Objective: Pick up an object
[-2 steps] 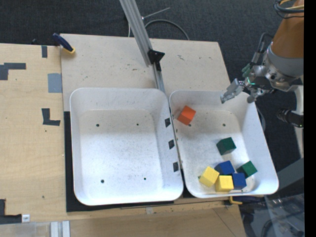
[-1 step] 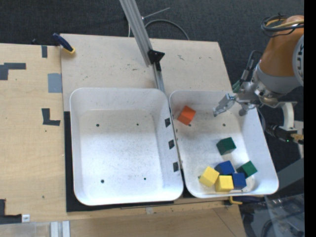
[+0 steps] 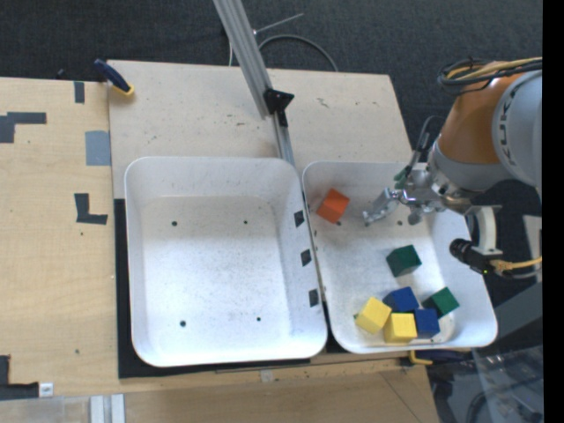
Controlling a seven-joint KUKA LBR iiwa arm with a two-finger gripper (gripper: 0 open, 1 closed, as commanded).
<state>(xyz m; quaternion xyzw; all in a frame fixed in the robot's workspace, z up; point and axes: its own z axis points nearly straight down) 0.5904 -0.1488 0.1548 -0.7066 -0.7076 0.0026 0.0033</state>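
Hovering gripper (image 3: pixel 377 211) seen at 3 o'clock of orange block (image 3: pixel 333 206), apart; finger state cannot be told. Block risks being nudged toward bin wall (image 3: pixel 310 236), grasp missed.

An orange cube (image 3: pixel 333 206) sits tilted at eleven o'clock in the right bin (image 3: pixel 476 271). A dark green cube (image 3: pixel 404 259) lies near centre; yellow (image 3: pixel 373 315), blue (image 3: pixel 405 301) and green (image 3: pixel 443 301) blocks cluster at five o'clock.

Bare floor lies open around the orange block (image 3: pixel 333 205) in the right bin (image 3: pixel 352 324), with the gripper (image 3: pixel 381 210) just beside it; green, blue and yellow blocks (image 3: pixel 404 314) crowd the near corner, and a metal pole (image 3: pixel 247 51) slants overhead.
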